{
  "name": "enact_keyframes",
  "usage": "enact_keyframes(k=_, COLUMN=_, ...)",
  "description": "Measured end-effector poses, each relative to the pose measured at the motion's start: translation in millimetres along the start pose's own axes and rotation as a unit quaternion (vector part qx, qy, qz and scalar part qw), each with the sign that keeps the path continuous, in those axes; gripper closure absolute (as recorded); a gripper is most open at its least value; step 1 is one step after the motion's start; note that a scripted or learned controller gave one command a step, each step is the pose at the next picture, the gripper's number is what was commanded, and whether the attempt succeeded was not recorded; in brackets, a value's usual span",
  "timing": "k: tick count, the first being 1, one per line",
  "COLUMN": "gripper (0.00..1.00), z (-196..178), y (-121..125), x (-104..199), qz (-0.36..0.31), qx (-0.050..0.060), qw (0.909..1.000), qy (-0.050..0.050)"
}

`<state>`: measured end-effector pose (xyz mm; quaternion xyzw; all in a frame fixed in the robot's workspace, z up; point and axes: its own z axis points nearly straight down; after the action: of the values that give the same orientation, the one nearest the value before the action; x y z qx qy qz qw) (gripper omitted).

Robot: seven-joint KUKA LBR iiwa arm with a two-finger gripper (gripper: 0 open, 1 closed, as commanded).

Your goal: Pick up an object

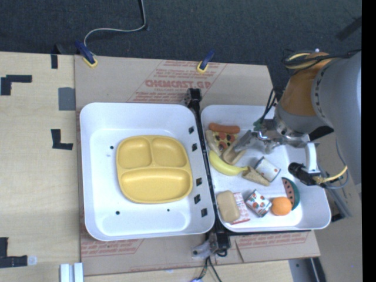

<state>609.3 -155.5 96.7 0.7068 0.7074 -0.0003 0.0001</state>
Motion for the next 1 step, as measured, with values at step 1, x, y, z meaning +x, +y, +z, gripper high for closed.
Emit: enact_keyframes(k=1, gripper=0.00, z=9.9, y=58.3, x=24.7, qz=-0.001, qx=0.000, qw=1.0000, qy=0.000)
